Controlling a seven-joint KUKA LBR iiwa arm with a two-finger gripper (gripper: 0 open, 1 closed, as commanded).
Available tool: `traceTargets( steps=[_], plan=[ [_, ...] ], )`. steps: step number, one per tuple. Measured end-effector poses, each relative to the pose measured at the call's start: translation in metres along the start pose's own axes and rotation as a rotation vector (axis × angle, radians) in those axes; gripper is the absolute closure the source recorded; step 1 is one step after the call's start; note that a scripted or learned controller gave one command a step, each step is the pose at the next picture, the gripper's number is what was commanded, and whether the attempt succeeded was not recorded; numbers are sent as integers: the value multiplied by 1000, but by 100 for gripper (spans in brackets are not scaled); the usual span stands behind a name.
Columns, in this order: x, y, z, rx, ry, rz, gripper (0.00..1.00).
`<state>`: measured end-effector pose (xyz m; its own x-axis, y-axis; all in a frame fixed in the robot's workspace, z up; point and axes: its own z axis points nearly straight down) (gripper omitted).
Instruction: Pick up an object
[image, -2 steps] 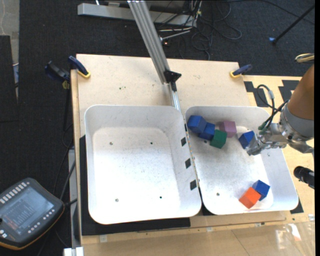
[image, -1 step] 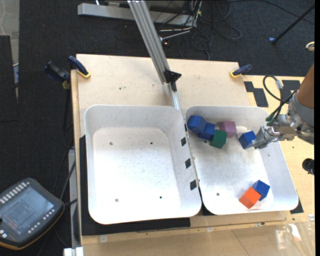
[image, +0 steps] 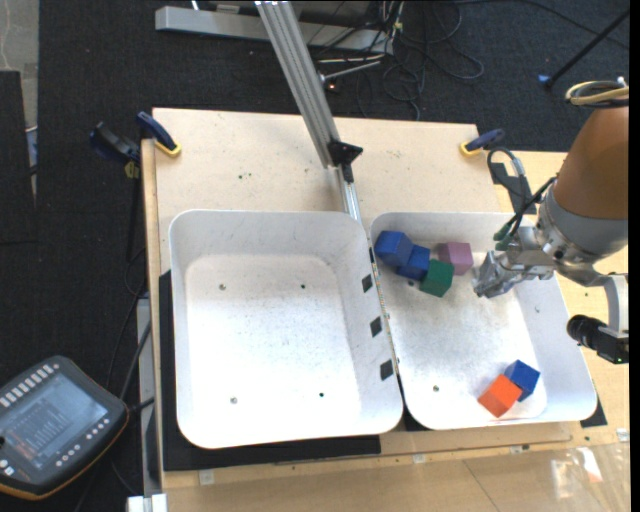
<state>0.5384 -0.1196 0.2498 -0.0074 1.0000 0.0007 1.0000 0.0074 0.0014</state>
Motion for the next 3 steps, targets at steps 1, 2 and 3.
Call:
traceTargets(
  steps=[1, 2, 3],
  plan=[
    [55, 5, 12, 1, 1, -1, 100],
    [102, 15, 5, 0, 0, -1, 100],
    [152, 27, 17, 1, 0, -1, 100]
  ],
)
